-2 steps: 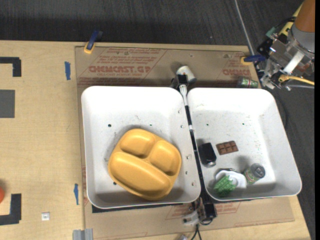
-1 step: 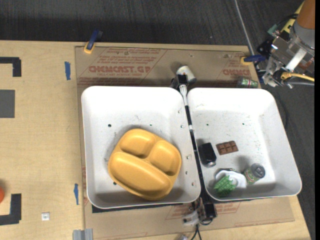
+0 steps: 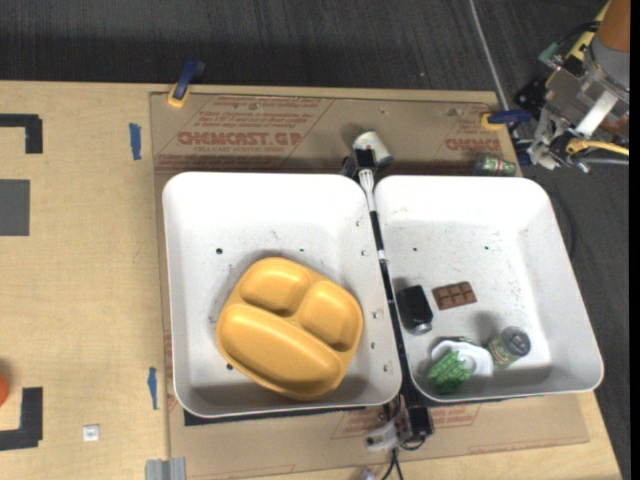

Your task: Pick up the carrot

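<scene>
My gripper (image 3: 556,128) hangs at the top right, outside the bins and beyond the far right corner of the right bin (image 3: 560,268), with cables around the wrist. It is well away from everything in the bins. The right bin holds a small black block (image 3: 414,306), a brown chocolate-like bar (image 3: 455,295), a green leafy item on a white piece (image 3: 455,365) and a small can (image 3: 512,346). A big yellow bread-shaped loaf (image 3: 290,326) fills most of the left bin (image 3: 200,218).
A black cable (image 3: 380,258) runs along the seam between the bins from a white plug (image 3: 368,148). A small orange-red patch (image 3: 3,389) sits at the far left edge of the bench. Blue clamps (image 3: 184,81) hold the board.
</scene>
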### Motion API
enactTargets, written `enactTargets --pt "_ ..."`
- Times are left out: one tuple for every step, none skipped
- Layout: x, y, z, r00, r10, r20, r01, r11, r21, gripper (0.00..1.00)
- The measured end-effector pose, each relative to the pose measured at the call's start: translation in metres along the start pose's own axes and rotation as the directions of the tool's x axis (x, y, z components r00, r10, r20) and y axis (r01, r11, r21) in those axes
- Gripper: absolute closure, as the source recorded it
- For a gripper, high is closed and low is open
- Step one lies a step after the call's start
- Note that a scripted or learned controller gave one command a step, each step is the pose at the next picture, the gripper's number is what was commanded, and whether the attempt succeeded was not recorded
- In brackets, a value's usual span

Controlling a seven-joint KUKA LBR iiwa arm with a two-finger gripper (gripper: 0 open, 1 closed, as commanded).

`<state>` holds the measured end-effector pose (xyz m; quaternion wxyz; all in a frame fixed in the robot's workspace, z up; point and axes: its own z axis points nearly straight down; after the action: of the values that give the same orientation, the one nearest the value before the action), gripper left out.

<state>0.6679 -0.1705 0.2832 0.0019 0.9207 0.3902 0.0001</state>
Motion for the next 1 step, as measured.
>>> enactTargets --pt "0.0058 -0.0395 0.1978 0.990 0.138 -0.001 -0.138 0.990 0.005 1.00"
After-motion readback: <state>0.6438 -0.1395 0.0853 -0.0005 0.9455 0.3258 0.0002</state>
